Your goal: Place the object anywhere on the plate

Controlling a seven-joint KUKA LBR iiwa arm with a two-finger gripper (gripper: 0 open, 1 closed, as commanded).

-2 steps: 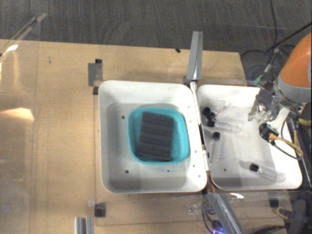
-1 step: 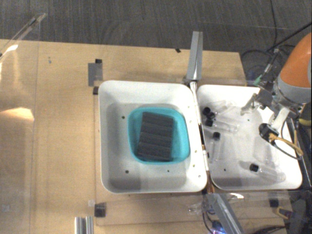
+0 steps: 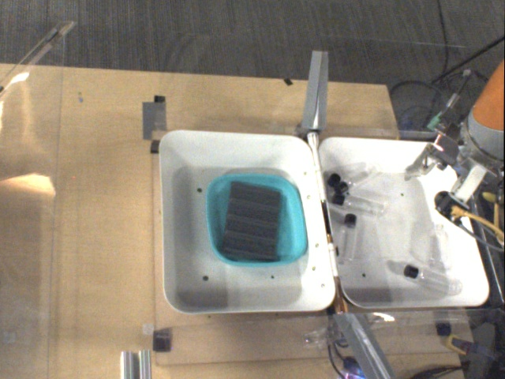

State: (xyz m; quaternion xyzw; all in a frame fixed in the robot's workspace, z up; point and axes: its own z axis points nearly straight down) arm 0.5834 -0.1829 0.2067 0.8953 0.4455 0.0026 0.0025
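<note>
Nearby, in the right bin [image 3: 473,290], lie several clear tubes with black caps: two close together by the wall next to the other bin [image 3: 364,204], one just below them pointing toward the near rim [image 3: 348,239], and one at the near right corner [image 3: 432,279]. None of them touches my gripper [image 3: 432,155], which hangs over the far right part of that bin, well apart from the left bin [image 3: 177,290]. The shared walls of the two bins stand between me and the plate [image 3: 296,235]. I cannot tell from this angle how far open my gripper is, and I see nothing held in it or touching it. The blue plate sits in the middle of the left bin, and the dark ribbed block [image 3: 252,219] lies flat on it, roughly centred and turned slightly off square, inside the plate's rim. Both white bins rest side by side on a pale wooden bench [image 3: 87,235]. A grey post [image 3: 317,93] rises at the far side where the bins meet, and small dark blocks [image 3: 162,339] are fixed to the bench near the left bin's corners. Beyond the bench is dark carpet [image 3: 197,14], with black cables [image 3: 442,30] trailing at the far right.
</note>
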